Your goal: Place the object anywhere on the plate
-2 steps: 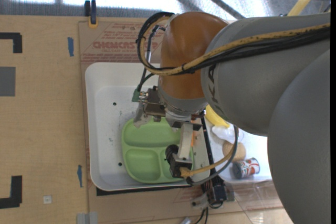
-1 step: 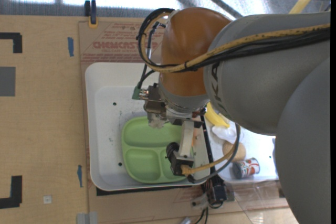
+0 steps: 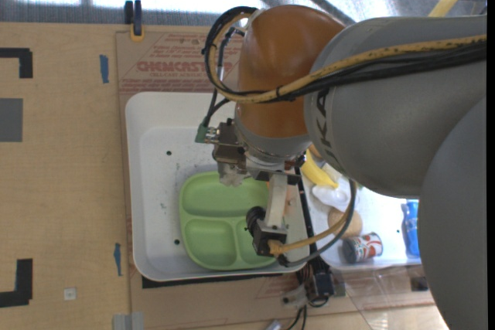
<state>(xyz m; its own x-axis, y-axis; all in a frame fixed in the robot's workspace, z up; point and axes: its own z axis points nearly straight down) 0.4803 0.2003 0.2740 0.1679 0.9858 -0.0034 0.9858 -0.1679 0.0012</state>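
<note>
**Bench** (image 3: 62, 166): brown board at 9 o'clock of the view. It carries black corner marks and scraps of blue tape (image 3: 104, 67).

**Left bin** (image 3: 147, 166): shallow and white, at the middle of the view.

**Plate** (image 3: 205, 232): pale green and divided into compartments. It lies flat toward the left bin's 5 o'clock corner, and the compartments in sight carry nothing.

**Gripper** (image 3: 232, 168): hangs over the plate's 12 o'clock edge, beneath the orange band (image 3: 278, 66). The wrist covers it from above, so I cannot tell whether it is spread, pressed together or pinching something.

**Object**: I cannot tell which thing it is, nor whether the gripper has it. The likely candidates lie in the right bin.

**Right bin** (image 3: 383, 205): at 3 o'clock of the plate and partly under the arm. It holds:
- a yellow piece (image 3: 321, 174)
- a white crumpled piece (image 3: 334, 197)
- a tan ball (image 3: 349, 224)
- a red-and-white can (image 3: 363, 247)
- a blue item (image 3: 410, 228)

**Hazards, as judged:**
- If the gripper came over with nothing, a release here puts nothing on the plate.
- If it does carry something, a release this near the 12 o'clock rim could let the thing tip or roll off into the bin.
- A descent too low could press on the rim and shove or tilt the light plate.
</note>
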